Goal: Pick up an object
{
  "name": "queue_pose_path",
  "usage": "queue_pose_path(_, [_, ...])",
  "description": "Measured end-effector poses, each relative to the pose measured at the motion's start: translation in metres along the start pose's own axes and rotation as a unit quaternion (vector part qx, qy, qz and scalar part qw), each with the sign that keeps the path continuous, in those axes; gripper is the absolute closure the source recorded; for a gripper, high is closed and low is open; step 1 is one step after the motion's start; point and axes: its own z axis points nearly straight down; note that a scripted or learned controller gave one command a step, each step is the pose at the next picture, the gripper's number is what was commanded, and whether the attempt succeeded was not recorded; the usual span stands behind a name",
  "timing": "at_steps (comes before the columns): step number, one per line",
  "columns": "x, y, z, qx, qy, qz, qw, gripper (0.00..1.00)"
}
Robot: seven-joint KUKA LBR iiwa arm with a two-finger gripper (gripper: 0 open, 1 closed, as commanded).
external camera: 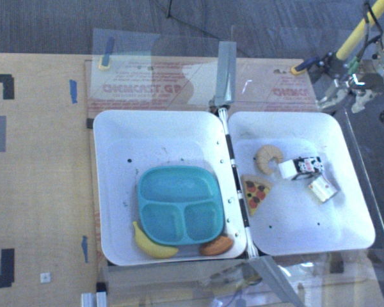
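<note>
The right bin (345, 171) holds a tan croissant-shaped toy (267, 158), a small white and black object (304, 167), a white packet (322, 188) and a pizza slice toy (255, 194) by its left wall. In the left bin (115, 146) lie a teal divided tray (179, 204), a banana (152, 244) at the tray's near left corner and an orange sausage-like piece (216, 245) at its near right. My gripper (345, 94) hangs at the top right, outside the right bin and just past its far right corner, well away from every object.
A metal divider (226, 75) stands behind the seam between the bins. Clear plastic sheets lie behind the bins and along the bench's front edge. Cables and a yellow rod (358, 34) crowd the top right corner near the arm.
</note>
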Motion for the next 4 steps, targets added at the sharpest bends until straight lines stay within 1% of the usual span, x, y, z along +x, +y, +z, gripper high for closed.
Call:
queue_pose_path(1, [0.065,-0.007,0.170,-0.005,-0.001,-0.052,0.9986,0.00])
queue_pose_path(2, [-0.012,-0.061,0.190,-0.003,0.002,-0.084,0.9964,0.00])
queue_pose_path(3, [0.038,-0.005,0.191,-0.002,0.000,-0.096,0.9954,0.00])
queue_pose_path(4, [-0.016,-0.087,0.183,-0.001,0.001,-0.156,0.9878,0.00])
